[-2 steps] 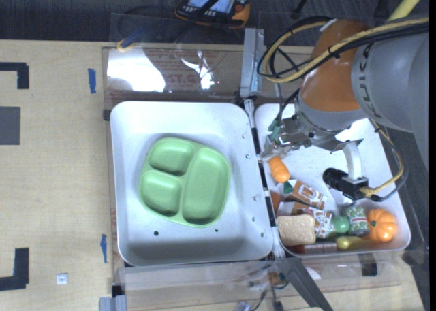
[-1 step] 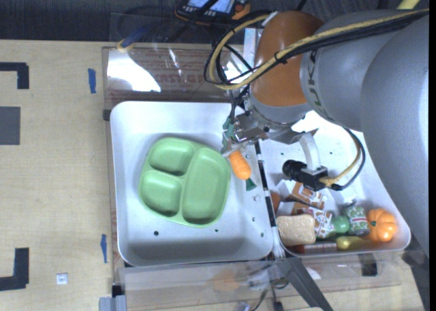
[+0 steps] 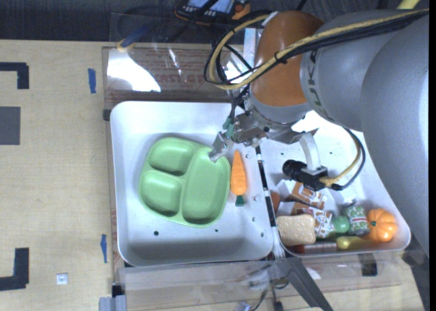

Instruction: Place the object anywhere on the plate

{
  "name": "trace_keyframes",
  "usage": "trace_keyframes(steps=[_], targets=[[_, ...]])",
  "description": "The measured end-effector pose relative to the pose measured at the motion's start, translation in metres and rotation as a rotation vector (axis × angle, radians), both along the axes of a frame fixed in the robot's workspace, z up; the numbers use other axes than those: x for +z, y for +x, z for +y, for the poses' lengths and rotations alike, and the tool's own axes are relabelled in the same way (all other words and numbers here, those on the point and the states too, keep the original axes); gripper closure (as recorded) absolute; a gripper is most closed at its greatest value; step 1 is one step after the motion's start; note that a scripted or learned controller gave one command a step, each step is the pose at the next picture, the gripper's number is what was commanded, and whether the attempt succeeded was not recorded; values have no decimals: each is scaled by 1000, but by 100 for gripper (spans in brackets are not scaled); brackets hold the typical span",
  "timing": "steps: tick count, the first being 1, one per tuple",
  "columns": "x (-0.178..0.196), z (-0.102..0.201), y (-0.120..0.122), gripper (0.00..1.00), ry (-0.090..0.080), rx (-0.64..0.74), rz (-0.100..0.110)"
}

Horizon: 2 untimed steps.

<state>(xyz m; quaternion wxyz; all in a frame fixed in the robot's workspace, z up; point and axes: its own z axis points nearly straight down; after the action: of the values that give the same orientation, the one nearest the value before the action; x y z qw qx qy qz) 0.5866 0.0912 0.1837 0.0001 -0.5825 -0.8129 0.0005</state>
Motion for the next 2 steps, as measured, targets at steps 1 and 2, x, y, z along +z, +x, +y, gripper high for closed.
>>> trace_keyframes(steps=[1,2], targets=[[0,-1,-38,0,0,-184,6],[-79,28,-11,0,1,151,2]])
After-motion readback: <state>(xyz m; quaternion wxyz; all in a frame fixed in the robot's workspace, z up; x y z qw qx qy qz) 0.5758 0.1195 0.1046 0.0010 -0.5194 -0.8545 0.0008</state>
